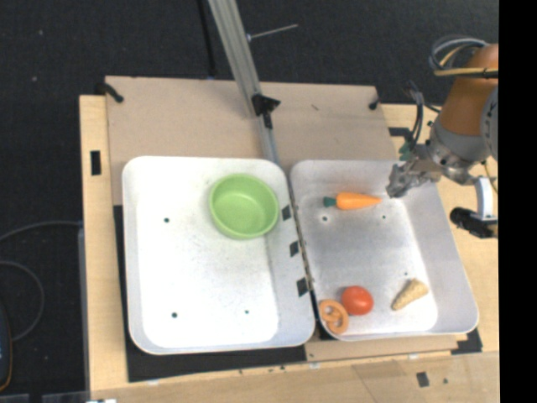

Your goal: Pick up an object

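An orange carrot with a green top [353, 201] lies near the far edge of the right bin [436, 250]. My gripper [398, 183] hangs just to the right of the carrot's tip, over the bin's far right corner, with nothing seen between its fingers. At the near end of the same bin a red tomato [358, 300] sits beside an orange pretzel-like piece [333, 316], and a tan wedge [410, 294] lies to their right. A green bowl [243, 206] stands upright in the left bin [168, 267], at its far right.
A metal post [239, 49] rises at a slant behind the gap between the two bins. The arm's grey wrist and orange band [466, 107] reach in over the bench's right edge. Cardboard [185, 116] covers the bench behind the bins.
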Motion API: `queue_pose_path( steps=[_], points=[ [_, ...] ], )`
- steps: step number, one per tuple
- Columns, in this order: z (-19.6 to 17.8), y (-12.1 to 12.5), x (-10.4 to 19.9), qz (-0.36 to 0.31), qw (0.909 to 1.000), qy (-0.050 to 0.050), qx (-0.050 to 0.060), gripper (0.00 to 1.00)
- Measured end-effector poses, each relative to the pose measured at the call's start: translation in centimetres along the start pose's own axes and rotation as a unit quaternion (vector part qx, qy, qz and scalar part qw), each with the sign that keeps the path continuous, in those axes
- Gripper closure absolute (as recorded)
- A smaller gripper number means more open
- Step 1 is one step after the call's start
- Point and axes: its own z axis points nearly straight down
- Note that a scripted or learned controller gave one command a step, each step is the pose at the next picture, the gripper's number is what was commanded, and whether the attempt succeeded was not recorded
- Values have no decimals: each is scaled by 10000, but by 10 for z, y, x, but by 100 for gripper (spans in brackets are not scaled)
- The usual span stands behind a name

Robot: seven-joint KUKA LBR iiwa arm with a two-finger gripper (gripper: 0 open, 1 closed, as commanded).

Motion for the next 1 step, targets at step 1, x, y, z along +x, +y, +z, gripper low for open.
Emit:
queue_pose_path(
  steps=[1],
  points=[
    [-44,-1,-2,14,10000,24,-10,100]
  ],
)
